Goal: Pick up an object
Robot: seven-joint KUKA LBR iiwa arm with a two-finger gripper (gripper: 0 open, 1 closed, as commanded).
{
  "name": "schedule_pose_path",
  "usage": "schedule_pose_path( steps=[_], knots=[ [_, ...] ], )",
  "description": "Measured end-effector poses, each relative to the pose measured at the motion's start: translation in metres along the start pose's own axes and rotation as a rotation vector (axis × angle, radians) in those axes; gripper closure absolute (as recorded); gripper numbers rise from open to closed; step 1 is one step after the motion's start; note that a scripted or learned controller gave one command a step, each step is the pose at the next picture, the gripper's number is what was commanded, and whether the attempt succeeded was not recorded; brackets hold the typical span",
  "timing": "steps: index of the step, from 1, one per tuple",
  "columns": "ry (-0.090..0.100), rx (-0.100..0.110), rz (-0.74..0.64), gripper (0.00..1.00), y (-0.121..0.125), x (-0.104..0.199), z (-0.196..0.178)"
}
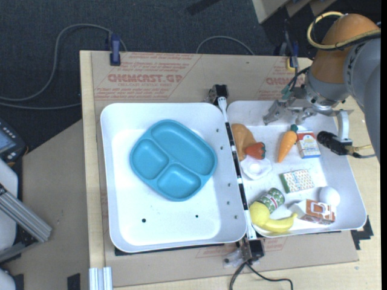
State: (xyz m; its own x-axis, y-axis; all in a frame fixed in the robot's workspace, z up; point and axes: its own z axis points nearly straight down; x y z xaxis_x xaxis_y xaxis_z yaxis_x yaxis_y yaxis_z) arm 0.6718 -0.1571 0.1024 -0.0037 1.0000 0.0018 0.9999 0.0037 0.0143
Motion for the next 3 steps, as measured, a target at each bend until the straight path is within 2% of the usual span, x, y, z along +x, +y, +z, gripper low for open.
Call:
schedule_pose_path(
  steps=[1, 2, 3],
  knots=[
    [-0.005, -0.001, 0.003, 0.00, -0.043, -0.019, 0.011],
    [-0.010, -0.005, 0.002, 1.00, -0.041, -0.020, -0.001],
    [0.002, 0.001, -0.011, 1.00, 0.001, 0.109, -0.089]
  ],
)
